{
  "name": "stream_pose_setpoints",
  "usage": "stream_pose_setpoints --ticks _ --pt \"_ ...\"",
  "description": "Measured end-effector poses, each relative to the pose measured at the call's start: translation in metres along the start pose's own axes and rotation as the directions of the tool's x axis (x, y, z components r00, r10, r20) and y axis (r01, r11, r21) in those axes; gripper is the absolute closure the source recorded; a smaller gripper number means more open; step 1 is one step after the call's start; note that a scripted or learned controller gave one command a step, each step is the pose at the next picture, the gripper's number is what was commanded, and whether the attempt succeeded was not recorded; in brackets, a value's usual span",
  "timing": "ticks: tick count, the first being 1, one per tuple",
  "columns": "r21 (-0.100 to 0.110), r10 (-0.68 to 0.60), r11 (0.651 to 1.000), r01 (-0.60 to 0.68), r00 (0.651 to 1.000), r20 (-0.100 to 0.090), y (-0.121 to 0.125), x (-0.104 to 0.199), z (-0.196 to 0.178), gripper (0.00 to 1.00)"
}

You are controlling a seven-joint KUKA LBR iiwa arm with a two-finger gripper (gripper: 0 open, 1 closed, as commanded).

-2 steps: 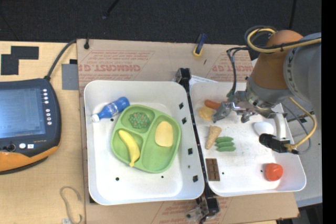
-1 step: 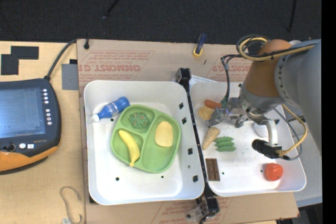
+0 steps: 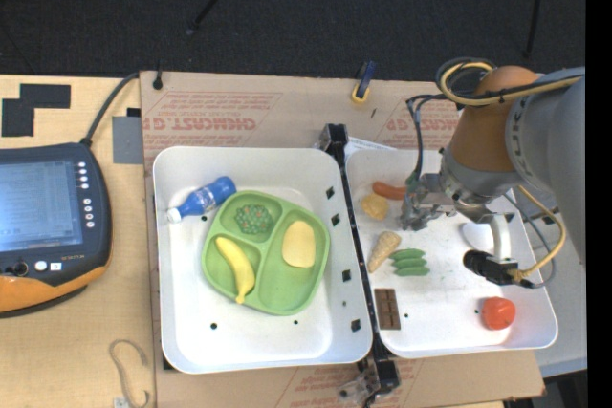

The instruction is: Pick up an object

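The bench (image 3: 239, 115) is covered with brown cardboard printed in red; the left white bin (image 3: 182, 320) sits at its centre and the right white bin (image 3: 535, 325) just beside it at three o'clock, their rims touching; a control tablet (image 3: 43, 225) with an orange edge lies at nine o'clock; a cord loop (image 3: 129, 368) lies at seven o'clock.

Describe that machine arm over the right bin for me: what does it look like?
The arm is a thick, rounded grey tube with an orange band above the wrist. Black and yellow cables loop around the band and trail down its side. At the tip sits a small grey metal gripper.
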State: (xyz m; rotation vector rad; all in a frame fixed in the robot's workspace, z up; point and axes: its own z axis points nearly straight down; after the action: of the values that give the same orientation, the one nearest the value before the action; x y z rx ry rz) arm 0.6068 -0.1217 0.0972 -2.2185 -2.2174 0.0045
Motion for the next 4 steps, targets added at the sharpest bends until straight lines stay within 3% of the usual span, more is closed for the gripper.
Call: stream_pose_setpoints --ticks 3,4 --pt "-0.007 0.004 1.000 -0.004 1.000 0.002 -0.016 -0.009 -0.132 1.00" --pt "-0.004 -0.005 1.000 0.005 1.000 0.000 0.007 0.041 -0.121 1.00"
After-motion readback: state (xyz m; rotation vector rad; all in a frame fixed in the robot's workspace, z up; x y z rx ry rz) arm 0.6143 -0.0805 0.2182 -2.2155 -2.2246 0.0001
